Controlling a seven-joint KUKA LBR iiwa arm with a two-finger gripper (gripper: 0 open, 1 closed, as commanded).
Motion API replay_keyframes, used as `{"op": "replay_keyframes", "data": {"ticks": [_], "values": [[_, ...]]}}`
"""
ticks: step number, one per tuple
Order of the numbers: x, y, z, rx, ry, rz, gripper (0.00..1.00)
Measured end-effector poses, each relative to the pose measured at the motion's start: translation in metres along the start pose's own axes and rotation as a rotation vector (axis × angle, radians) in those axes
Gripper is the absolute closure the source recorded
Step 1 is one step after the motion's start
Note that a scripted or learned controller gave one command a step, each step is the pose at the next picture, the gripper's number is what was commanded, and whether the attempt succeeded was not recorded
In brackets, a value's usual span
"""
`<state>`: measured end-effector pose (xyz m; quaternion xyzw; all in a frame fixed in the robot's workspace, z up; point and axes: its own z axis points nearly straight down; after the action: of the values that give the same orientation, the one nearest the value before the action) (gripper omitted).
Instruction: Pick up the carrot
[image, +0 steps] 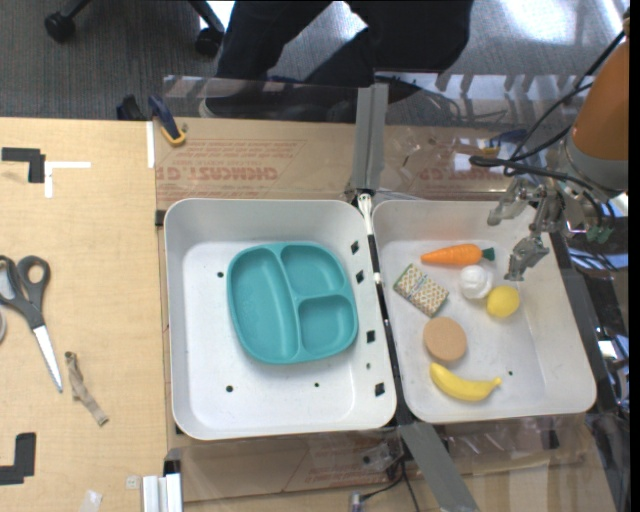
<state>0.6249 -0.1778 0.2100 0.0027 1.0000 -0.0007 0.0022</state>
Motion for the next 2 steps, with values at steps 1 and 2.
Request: {"op": "replay_keyframes", "data": {"ticks": [1,2], "values": [[-0.015,0.050,0.112,-0.001,-0.006,0.329,0.00],[-0.017,0.051,0.100,0.000,-0.009,0.325,1.00]]}}
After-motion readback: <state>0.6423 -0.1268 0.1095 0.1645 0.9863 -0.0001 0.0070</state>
